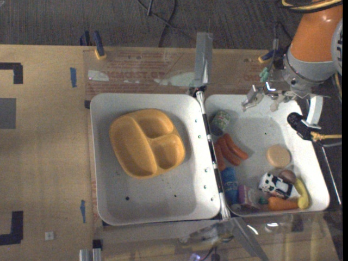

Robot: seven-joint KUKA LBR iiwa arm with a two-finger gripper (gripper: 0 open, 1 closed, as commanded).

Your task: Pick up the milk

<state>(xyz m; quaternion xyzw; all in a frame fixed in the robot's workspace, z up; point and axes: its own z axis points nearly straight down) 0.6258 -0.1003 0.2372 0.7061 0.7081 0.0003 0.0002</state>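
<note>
Yellow divided plate (pixel 147 142) in left bin (pixel 103 200)

this is a robot lab: a plywood counter (pixel 43 145) with blue tape marks (pixel 73 76), two white bins (pixel 103 107) clamped side by side, loose cables (pixel 155 1) on grey carpet (pixel 65 10).

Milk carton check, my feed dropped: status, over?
Gripper high over right bin's far edge, carrying nothing. Milk at near right corner, untouched. Banana, carrot and round cookie crowd it.
</note>
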